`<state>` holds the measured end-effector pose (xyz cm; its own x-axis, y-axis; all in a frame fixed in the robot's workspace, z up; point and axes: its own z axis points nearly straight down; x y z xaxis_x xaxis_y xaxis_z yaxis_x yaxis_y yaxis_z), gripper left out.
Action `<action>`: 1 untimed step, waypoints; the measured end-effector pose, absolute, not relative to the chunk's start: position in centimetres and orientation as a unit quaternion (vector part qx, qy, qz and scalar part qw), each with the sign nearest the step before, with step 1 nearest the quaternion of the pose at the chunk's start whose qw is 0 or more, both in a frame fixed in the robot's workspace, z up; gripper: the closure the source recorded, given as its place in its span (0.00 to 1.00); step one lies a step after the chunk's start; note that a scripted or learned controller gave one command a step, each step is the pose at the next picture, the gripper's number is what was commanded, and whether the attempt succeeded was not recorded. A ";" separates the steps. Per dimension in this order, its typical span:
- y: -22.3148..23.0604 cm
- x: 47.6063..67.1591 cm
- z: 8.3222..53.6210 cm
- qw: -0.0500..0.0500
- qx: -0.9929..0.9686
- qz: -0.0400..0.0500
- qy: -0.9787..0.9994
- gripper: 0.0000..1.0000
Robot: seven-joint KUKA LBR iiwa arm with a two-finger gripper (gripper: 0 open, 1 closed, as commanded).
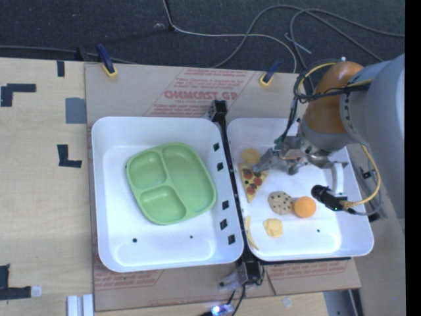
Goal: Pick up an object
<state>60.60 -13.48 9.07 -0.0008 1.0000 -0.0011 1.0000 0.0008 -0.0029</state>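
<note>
Right bin (355,245): holding a toy pizza slice (252,180), a chocolate-chip cookie (280,203), an orange ball (304,207), a yellow piece (273,227) and a pale round piece (249,156). Left bin (105,176): carrying a green divided plate (171,182). End effector (268,160): hanging low over the right bin, possibly touching the pizza slice; whether its fingers are parted cannot be told. Pizza slice is lying just left-below the tip, long axis running roughly up-down.

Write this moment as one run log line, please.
arm: over right bin | gripper: beside pizza slice, nothing seen held | cookie, orange: loose in bin | green tray: left bin
</note>
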 end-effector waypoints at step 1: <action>-13.3 60.7 10.5 0.001 -0.706 -0.001 -0.708 1.00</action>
